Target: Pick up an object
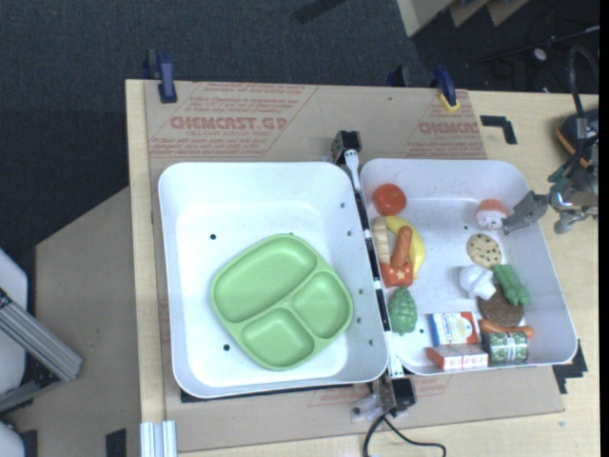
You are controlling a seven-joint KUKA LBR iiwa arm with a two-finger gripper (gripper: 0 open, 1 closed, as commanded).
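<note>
The right bin holds several toy foods. Among them are a red tomato, a yellow banana with an orange carrot across it, a bumpy green piece, a chocolate-chip cookie, a small pink-and-white piece, a green vegetable, a milk carton and a green-labelled can. My gripper hangs over the bin's right rim, just right of the pink-and-white piece, with nothing seen in it.
The left bin contains a green divided plate. A black divider rail runs between the bins. Blue and yellow clamps hold the cardboard at the bench's far edge.
</note>
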